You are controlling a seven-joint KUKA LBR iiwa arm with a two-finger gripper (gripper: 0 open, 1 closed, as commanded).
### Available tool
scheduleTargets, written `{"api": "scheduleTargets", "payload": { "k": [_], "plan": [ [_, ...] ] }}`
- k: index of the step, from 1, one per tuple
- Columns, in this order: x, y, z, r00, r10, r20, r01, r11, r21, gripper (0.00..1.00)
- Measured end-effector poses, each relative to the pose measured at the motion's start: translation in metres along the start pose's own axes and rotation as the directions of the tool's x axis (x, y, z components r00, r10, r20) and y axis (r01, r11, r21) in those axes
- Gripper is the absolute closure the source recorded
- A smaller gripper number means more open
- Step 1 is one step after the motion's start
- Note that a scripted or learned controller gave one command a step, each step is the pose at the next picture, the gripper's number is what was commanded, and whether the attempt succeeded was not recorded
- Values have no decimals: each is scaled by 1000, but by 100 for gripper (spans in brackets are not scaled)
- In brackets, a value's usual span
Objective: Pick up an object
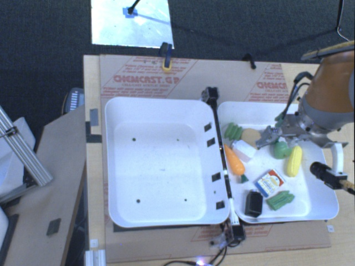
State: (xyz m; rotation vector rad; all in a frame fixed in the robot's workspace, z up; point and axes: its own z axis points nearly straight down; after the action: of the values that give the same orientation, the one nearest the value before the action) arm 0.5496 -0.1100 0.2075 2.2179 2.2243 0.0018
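The right bin (319, 204) holds several toy items. Among them are a green round piece (281, 149), a yellow piece (294, 160), an orange carrot (234, 161), a small printed box (269, 182), a black block (253, 203) and a green pod (280, 200). A green ridged piece (233, 131), a tan disc (251, 135) and a white-pink item (243, 149) lie toward the bin's back left. My gripper (275, 134) hangs low over the bin's back part, just above the green round piece and beside the yellow one. Nothing is visibly held in it.
The left bin (113, 148) sits beside the right one, with black clips (211, 142) along the shared rim. Both rest on a cardboard sheet (144, 76). A shiny metal plate (130, 15) lies behind the bench. The arm's orange band (333, 85) looms over the right bin's far corner.
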Motion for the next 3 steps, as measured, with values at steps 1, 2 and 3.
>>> {"api": "scheduleTargets", "payload": {
  "k": [1, 2, 3],
  "plan": [
    [92, 63, 24, 1000, -11, -3, 11, 1000, -4, 0],
    [131, 93, -68, 1000, -7, -1, 7, 1000, -12, 0],
    [171, 122, -146, 1000, -7, -2, 7, 1000, -12, 0]
  ]
}}
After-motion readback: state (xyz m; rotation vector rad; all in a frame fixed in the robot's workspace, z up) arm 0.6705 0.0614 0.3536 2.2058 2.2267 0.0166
